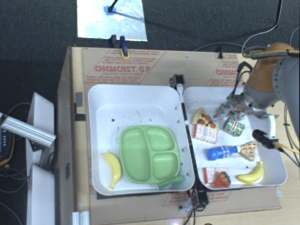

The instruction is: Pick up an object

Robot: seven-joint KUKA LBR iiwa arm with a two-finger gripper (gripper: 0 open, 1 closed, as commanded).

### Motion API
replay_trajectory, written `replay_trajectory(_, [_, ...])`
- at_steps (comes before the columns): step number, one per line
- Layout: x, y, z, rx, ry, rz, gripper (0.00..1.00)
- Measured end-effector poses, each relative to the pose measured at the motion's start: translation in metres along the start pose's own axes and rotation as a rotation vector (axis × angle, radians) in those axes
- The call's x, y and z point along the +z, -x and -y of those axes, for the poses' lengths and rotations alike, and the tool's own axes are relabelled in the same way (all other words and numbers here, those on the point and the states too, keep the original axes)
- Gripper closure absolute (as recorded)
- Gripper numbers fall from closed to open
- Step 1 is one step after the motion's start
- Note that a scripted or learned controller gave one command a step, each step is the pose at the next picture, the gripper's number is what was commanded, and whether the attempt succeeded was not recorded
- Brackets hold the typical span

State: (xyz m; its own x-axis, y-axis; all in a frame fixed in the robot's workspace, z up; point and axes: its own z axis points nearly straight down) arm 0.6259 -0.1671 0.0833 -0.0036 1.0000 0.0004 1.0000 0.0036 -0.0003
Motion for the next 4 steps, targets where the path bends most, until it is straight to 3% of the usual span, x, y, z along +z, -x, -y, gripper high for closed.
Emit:
replay_trajectory(1, [-0.041, 0.027, -0.014, 0.002, 0.005, 0.002, 0.00])
replay_trajectory(2, [-0.001, 0.040, -0.034, -0.001, 0.002, 0.002, 0.00])
replay_trajectory(3, [-0.013, 0.039, -0.036, -0.005, 0.007, 0.004, 1.00])
replay_trajectory(4, [-0.099, -0.017, -0.038, -0.002, 0.008, 0.001, 1.00])
